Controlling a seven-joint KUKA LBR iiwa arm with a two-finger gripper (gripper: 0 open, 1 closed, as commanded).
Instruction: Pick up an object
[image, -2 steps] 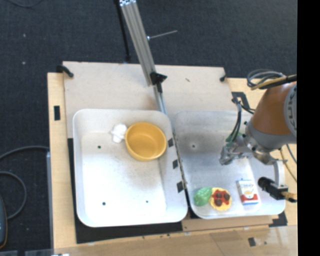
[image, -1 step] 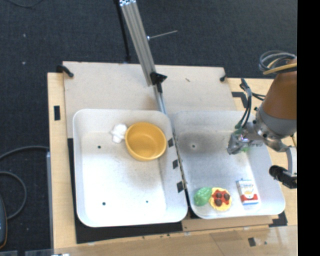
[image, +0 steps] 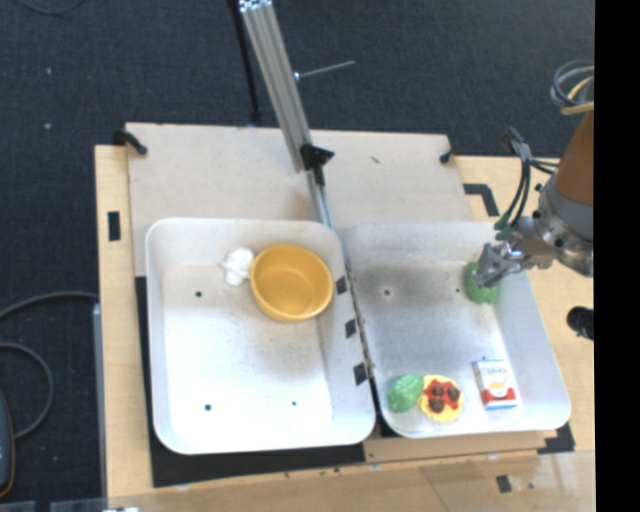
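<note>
My gripper reaches in from the right and sits over the upper right part of the right bin. A small round green object lies directly at its tip, partly covered by it. I cannot make out whether the green object is gripped or only touched. In the same bin's near edge lie a green lump, a yellow disc with red pieces and a small red and white carton.
The left bin holds a yellow bowl with a small white object beside it, both near its far edge. A slanted metal rail runs down to the gap between the bins.
</note>
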